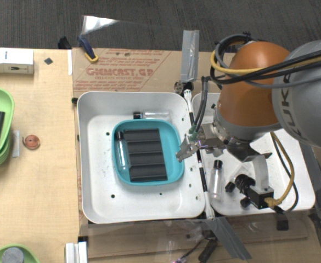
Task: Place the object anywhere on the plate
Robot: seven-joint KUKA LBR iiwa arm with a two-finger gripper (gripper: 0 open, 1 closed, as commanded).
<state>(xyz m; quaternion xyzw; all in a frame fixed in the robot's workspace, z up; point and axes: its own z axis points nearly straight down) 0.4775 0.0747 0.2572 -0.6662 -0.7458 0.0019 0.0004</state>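
Note:
A teal square plate [175, 170] lies in the left bin [94, 196]. A black ridged block [146, 155] covers most of it, and a small clear tube [120, 148] lies along its left inner edge. Behind the plate, another clear tube with a black cap [149, 115] rests on the bin floor. In the right bin [300, 169], a clear vial with a dark cap [215, 177] lies near the left wall. My gripper [219, 155] hangs under the orange wrist, just above the vial's top end and beside the wall between the bins. The wrist hides its tips.
A green dish [1, 100] holding a black item sits at the left bench edge. Near it are a small orange disc [32, 142] and a white box [9, 62]. Cardboard [127, 70] lies behind the left bin. The arm covers much of the right bin.

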